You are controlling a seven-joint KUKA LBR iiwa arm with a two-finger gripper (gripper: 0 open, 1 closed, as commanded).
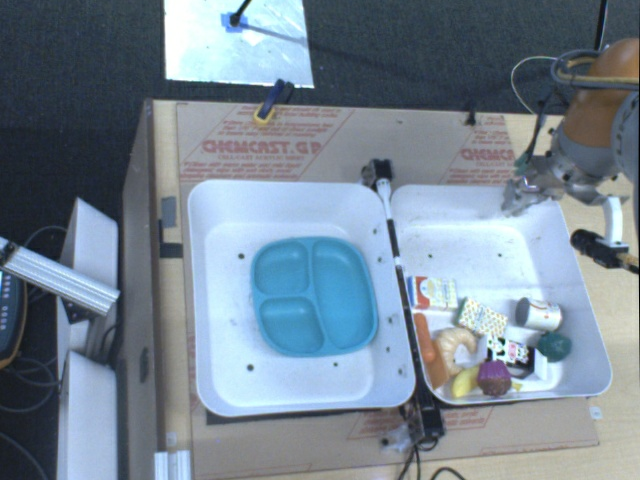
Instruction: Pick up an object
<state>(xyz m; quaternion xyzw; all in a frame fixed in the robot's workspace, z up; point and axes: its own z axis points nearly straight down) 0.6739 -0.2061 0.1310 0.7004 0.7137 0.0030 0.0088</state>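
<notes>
A: What do you see nearest to you, at the front of the right bin (560, 243)?

B: The objects lie all together in the front corner. There is a purple piece (494, 376) and something yellow beside it, then an orange carrot (426, 340) along the left wall. A dark green ball (555, 346) sits near the right wall, with a white cup (538, 314) lying just behind it.

A: Which one should you choose?

B: I think the small carton (432, 292), because it lies at the back edge of the pile with free floor behind it. The pieces in the middle touch each other, so the claw could push them instead of taking one.

A: And the left bin (225, 228)?

B: It carries a blue divided plate (312, 295).

A: Where is the claw (527, 190) now?

B: At the far right corner of the right bin, well apart from the pile. It holds nothing, but how wide it is open you cannot tell from here. Bring it forward over the carton before you lower it, and come straight down
</notes>
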